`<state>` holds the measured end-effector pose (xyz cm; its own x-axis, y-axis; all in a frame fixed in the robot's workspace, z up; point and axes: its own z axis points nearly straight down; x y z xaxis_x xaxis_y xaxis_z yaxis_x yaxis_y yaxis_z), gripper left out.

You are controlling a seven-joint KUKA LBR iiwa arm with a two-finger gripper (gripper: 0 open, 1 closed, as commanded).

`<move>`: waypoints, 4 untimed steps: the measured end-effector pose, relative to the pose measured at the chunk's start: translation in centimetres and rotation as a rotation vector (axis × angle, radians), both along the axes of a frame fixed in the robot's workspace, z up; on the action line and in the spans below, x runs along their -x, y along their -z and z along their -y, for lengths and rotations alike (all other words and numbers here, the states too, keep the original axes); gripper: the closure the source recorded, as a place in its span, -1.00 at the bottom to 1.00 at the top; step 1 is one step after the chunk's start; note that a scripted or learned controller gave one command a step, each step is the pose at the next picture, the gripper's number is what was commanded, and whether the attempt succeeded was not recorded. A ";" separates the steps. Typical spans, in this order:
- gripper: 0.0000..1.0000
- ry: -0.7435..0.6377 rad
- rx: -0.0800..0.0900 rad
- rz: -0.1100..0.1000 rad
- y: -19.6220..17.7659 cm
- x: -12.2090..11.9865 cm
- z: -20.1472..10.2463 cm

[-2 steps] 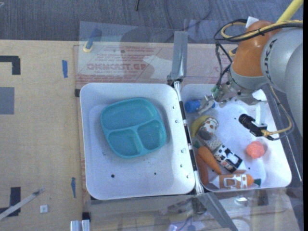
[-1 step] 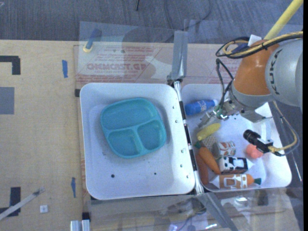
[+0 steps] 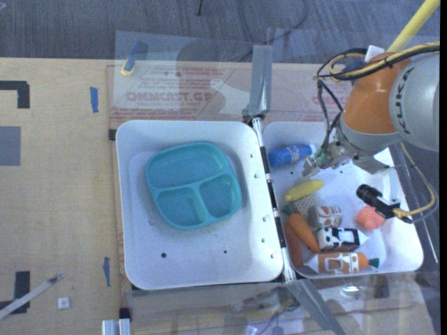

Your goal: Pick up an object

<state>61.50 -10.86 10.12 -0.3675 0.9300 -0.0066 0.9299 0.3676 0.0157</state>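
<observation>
Gripper (image 3: 320, 160) low over the right bin (image 3: 412, 246), we see it just beside the blue bottle (image 3: 289, 153), and whether its tips are apart or together we cannot tell from up here. Nothing sits between them that we can make out. Taking that bottle as our mark: just below it lies the yellow banana (image 3: 304, 189), below that the orange carrot (image 3: 303, 231), and further down the orange bottle (image 3: 342, 262) along the bin's near wall. Off to the bottle's lower right, a pinkish ball (image 3: 371, 218), probably a peach. Left of the bottle, across the divider, the teal divided plate (image 3: 193, 184) rests in the left bin (image 3: 133, 243).
</observation>
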 end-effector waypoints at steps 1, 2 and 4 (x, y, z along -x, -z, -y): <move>-1.00 0.001 0.000 0.000 0.0 0.0 0.0; -1.00 -0.146 0.001 -0.006 1.2 6.7 1.8; -1.00 -0.139 0.003 0.002 0.0 6.5 2.1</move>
<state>55.00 -12.98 10.11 -0.4928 0.8701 -0.0101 0.8699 0.4929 0.0161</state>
